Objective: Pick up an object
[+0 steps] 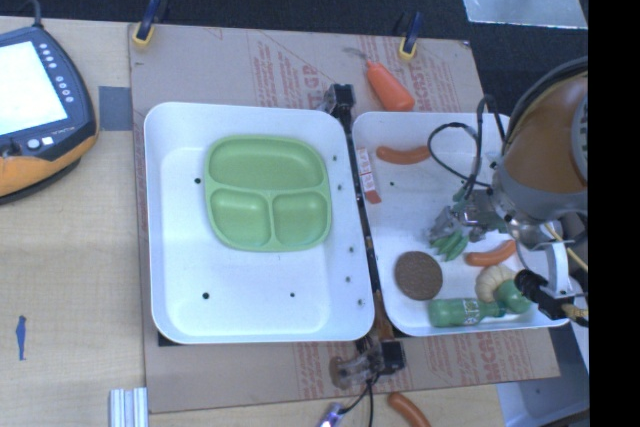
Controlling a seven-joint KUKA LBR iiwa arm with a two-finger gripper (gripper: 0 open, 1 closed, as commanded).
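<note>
The fingers (462, 218) point down into the right bin (400, 130). Something green (447, 240) sits just under them. A brown disc (418, 275) lies near them, a green plate (268, 192) far off.

The bench (70, 265) bears cardboard (290, 65), two white bins (165, 215) and a pendant (35, 115).

The two white bins (170, 215) look like smooth, faintly glossy plastic. In the left one, the green divided plate (268, 192) is matt plastic. Under the bins lies a printed brown cardboard sheet (260, 65), dull and flat, on a pale wood-grain worktop (70, 275).
</note>
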